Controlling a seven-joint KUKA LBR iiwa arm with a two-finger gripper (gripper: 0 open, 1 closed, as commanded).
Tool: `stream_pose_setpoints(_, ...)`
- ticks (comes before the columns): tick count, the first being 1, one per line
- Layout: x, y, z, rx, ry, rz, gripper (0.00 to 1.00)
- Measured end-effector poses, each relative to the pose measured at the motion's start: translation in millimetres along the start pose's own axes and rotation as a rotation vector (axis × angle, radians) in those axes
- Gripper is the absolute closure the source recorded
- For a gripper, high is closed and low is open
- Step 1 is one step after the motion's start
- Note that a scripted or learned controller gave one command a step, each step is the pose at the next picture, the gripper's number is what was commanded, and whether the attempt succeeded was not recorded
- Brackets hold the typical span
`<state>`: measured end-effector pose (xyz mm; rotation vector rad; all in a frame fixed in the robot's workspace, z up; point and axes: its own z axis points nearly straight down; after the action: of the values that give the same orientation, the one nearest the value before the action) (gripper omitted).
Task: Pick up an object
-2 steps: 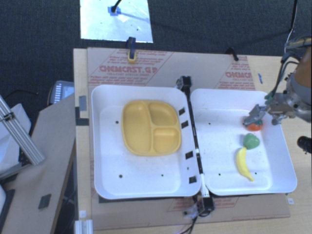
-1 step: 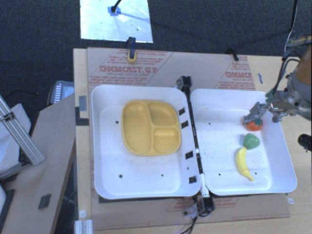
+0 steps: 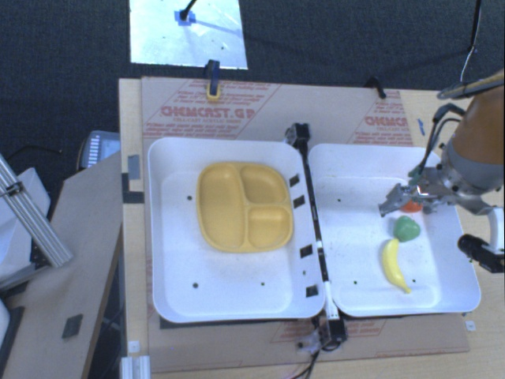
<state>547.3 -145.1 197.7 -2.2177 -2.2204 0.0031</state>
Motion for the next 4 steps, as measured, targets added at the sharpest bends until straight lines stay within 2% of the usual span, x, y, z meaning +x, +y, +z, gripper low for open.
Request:
stream_pose_setpoints(2,-4.3,-14.1,91.3,-0.001,0.000,0.001,0.00)
stream_pose_setpoints(3,-4.5,-12.5,78.4,-0.005,-0.002,0.001,1.00)
stream_pose_setpoints(4,-9.7,-7.3,33.3,-0.010,-0.003,-0.002,1.00)
